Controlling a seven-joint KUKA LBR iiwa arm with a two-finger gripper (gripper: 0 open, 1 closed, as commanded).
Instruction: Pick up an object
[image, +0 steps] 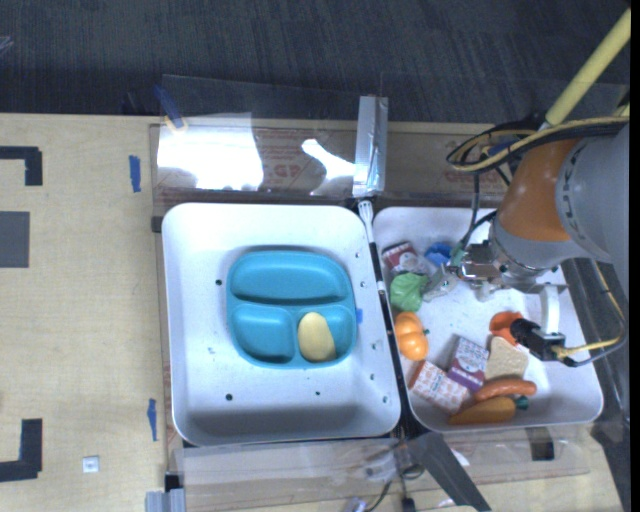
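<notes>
The grey arm with its orange band reaches in from the right over the right white bin, jaws low near a green crumpled object; whether they are parted, I cannot tell.

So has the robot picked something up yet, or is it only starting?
Only starting, it seems. Done: a yellow egg-shaped toy already lies in the blue tray in the left bin. In hand: nothing visible; the gripper is low over the right bin, near the green toy, and its fingers are hard to make out. Left: gripping one toy from that pile and lifting it.
</notes>
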